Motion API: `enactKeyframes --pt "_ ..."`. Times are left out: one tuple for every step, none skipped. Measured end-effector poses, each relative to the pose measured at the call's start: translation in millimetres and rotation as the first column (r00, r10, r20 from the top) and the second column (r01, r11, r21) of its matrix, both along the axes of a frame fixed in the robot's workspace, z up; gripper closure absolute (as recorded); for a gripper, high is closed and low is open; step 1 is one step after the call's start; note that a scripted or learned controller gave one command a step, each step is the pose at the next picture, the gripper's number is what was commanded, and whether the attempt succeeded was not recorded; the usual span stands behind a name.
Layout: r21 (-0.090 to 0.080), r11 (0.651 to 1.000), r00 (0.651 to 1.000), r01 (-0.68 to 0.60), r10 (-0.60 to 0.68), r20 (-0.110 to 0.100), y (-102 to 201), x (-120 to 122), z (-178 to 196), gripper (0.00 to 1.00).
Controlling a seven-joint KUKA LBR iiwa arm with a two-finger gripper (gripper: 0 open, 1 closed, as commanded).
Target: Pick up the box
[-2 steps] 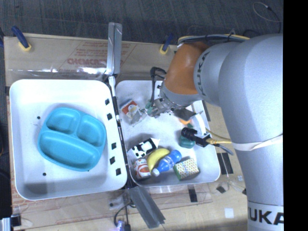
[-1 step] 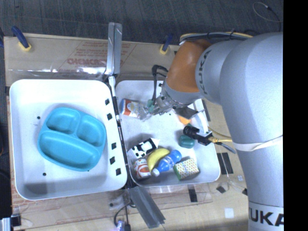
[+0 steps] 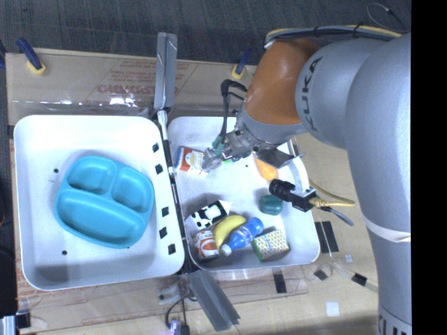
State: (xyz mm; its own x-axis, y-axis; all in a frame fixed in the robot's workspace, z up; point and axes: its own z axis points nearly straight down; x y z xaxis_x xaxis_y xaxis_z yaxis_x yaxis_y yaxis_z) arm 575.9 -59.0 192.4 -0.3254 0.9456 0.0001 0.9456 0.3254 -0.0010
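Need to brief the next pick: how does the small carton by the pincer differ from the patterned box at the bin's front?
The carton is white with red-orange print; the patterned box is green and yellow. The carton lies near the right bin's back-left, just left of the pincer; the patterned box sits at the front, beside the blue bottle. Both are small and lie in the right bin.

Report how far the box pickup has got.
Done: the grey arm has brought its pincer into the right white bin, beside the small red-and-white carton box. In hand: lining up on it; whether it is gripped is unclear. Left: grasping and lifting the box, which lies on the bin floor.
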Motion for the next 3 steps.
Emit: enactKeyframes --pt "0.000 1.000 1.000 -0.004 0.004 -0.002 0 0 9 1.00" --pt "0.000 0.988 0.988 -0.157 0.157 -0.003 114 -71 22 1.00" --pt "0.001 0.969 0.969 -0.248 0.248 -0.001 37 -100 -1 1.00"
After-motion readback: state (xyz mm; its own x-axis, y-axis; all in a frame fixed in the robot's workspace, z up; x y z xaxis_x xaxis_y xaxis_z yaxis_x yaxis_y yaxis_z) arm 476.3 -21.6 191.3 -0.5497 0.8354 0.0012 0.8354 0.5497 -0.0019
